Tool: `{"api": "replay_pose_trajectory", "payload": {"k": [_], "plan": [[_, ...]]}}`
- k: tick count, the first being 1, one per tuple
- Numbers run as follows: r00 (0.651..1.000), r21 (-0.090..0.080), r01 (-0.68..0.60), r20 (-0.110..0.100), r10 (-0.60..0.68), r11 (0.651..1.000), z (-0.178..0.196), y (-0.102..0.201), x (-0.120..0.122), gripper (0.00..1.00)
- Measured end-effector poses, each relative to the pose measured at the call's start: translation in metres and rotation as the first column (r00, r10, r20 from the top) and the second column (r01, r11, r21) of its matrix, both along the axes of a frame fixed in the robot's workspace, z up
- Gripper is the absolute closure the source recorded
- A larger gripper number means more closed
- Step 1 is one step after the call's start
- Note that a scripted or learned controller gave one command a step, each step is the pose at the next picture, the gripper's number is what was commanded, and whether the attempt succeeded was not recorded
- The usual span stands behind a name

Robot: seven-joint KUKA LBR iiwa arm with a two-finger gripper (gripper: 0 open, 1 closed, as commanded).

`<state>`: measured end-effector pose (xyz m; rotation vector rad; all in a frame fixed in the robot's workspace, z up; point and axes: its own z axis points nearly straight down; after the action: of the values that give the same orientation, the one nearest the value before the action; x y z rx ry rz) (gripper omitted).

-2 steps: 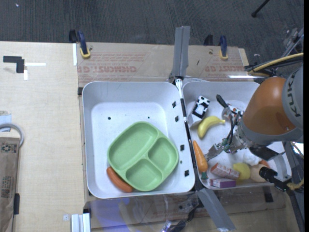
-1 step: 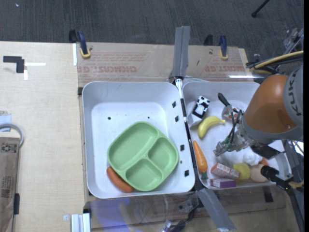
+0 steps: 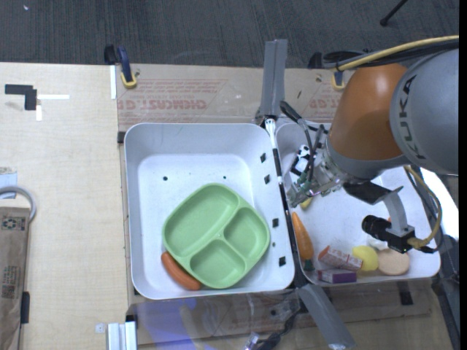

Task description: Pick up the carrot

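The carrot [image 3: 302, 237] lay at lower centre of the frame, against the right bin's [image 3: 430, 267] left wall. Just above it hung the gripper [image 3: 305, 188]; whether it was spread was impossible to tell. The wooden bench [image 3: 58, 166] spread left, dark carpet [image 3: 182, 17] along the top.

Robot lab, workbench [image 3: 58, 195], white bins [image 3: 139, 195], KUKA arm [image 3: 416, 115]

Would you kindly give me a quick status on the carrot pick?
Gripper low in right white bin, nothing seen held. Orange tapered carrot lies against bin's left wall, just below gripper. Small red-and-white box nearby.
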<state>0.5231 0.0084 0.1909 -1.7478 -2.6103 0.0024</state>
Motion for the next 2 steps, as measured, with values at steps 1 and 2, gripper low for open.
{"api": "replay_pose_trajectory", "payload": {"k": [1,2], "plan": [[1.0,0.0,-0.019,-0.003,0.019,1.0,0.0,0.051,-0.041,1.0],[0.96,0.0,-0.281,-0.001,0.281,0.96,0.012,0.068,-0.038,1.0]]}}
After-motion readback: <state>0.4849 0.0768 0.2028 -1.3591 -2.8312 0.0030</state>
